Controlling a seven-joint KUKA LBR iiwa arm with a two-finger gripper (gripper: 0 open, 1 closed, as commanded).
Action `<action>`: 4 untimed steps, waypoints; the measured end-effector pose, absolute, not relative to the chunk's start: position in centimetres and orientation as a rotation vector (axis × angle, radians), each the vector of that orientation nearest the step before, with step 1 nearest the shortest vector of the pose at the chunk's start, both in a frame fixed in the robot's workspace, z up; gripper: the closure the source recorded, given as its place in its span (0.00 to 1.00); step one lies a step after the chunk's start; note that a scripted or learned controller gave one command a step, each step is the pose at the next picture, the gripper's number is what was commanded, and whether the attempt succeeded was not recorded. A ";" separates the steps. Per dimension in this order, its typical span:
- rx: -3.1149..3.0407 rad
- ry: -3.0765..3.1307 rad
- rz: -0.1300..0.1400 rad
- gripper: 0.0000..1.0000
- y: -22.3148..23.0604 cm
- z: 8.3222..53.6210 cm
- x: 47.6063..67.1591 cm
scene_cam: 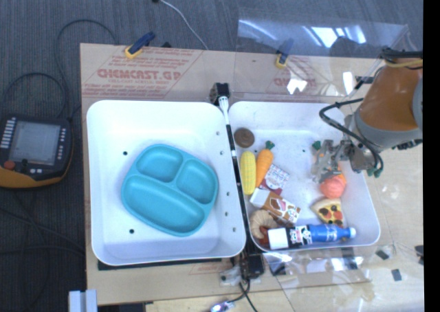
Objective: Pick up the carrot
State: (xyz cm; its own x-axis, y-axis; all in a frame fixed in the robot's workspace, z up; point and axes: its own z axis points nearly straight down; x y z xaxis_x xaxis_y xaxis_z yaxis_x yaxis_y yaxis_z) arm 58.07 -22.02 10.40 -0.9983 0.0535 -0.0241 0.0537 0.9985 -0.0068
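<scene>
A blue divided plate (170, 187) lies in the left bin (103, 125). In the right bin (295, 115), the carrot (263, 165) lies near the left wall, just beside a yellow corn cob (247, 172), untouched. Farther right, the claw (328, 157) hangs low over the bin, above an orange-red fruit (333, 185); whether it is apart or together cannot be told.

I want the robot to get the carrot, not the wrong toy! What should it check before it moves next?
1. Carrot in plain sight in the right bin: ok.
2. Top of carrot uncovered: ok.
3. Room beside it: not ok, the corn lies against it.
4. Gripper above the carrot: not ok, it sits nearer the peach-coloured fruit.
5. Fingers ready: cannot tell.
</scene>
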 end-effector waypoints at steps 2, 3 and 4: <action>0.550 3.075 -0.002 1.00 -14.5 9.3 60.7; 0.550 3.078 -0.003 0.00 -14.5 9.1 60.6; 1.374 2.807 -0.006 0.00 -11.0 9.0 63.8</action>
